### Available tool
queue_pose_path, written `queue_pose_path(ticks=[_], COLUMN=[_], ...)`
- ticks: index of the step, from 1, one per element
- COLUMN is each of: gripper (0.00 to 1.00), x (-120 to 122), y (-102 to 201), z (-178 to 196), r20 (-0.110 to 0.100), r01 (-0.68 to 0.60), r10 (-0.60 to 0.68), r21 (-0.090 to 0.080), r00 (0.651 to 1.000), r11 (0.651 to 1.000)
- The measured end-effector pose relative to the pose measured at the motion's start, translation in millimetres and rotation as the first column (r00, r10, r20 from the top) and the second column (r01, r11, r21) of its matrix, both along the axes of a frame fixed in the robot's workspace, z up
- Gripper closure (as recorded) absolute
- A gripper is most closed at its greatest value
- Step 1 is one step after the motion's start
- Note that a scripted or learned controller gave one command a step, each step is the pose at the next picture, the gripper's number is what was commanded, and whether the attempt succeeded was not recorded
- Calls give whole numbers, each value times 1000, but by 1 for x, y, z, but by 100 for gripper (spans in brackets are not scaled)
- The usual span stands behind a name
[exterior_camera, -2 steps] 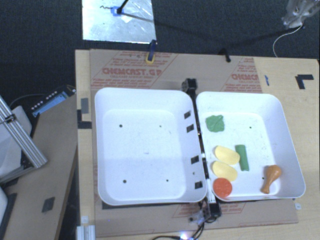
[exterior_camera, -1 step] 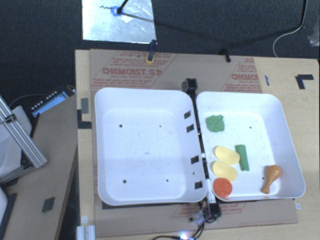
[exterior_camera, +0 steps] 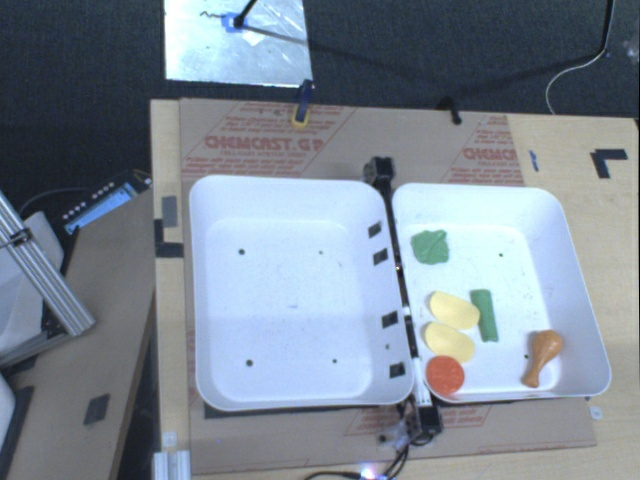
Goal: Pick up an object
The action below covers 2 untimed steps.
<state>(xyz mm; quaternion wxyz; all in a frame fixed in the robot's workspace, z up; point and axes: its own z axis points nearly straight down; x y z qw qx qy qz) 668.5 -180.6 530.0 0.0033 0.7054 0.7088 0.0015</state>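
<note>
On my bench the left bin (exterior_camera: 290, 298) shows its bare white floor, its inner wall touching the right bin (exterior_camera: 520, 243). Everything I could pick lies in that right bin. A green leafy piece (exterior_camera: 430, 246) sits toward the far side. Nearer the front, two yellow pieces (exterior_camera: 454, 310) lie just beside each other, with a red-orange round piece (exterior_camera: 445, 373) at the front left corner. A green stick (exterior_camera: 484, 315) lies right of the yellows, and a brown drumstick (exterior_camera: 543, 353) rests near the front right corner.
</note>
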Motion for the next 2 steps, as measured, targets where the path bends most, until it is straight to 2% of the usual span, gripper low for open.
queue_pose_path(ticks=[1,2], gripper=[100,100], x=[-28,-119], y=[-27,-27], z=[6,-1], r20=[-3,-6], r01=[6,7], r10=[-6,-7], r21=[0,3], r00=[1000,1000], r11=[1000,1000])
